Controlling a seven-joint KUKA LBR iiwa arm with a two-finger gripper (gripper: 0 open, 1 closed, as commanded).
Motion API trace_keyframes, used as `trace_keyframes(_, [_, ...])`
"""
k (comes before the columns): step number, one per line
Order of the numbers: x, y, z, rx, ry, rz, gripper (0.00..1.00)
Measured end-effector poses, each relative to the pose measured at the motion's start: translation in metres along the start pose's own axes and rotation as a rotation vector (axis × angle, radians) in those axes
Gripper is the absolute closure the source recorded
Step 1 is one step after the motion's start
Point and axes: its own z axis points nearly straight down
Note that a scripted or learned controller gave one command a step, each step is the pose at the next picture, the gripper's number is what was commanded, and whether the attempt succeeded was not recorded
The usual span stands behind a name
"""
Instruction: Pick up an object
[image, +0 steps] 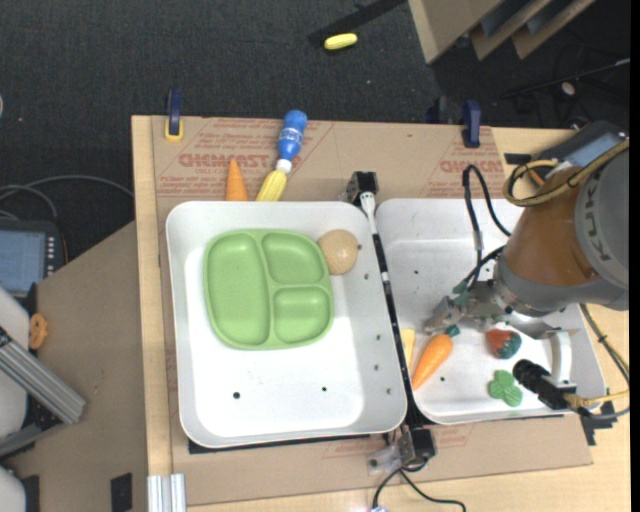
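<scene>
My gripper (450, 315) hangs low over the left part of the right bin (430, 235), with the grey arm and its orange band reaching in from the right. A toy carrot (432, 358) lies just below and left of the gripper tip, close to it. To the gripper's right, under the wrist, sits a small red and teal toy (503, 343). A green leafy toy (506, 388) rests near that bin's front wall. Nothing shows between the gripper's tips.
The left bin (290, 400) holds a green divided plate (268, 287) and a tan ball (338, 250) by its right wall. Behind the bins, a blue and yellow bottle (283, 150) and an orange piece (235, 180) lie on the board.
</scene>
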Motion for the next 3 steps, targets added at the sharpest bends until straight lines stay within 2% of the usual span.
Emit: trace_keyframes(3, [0.0,0.0,0.0,0.0,0.0,0.0,0.0])
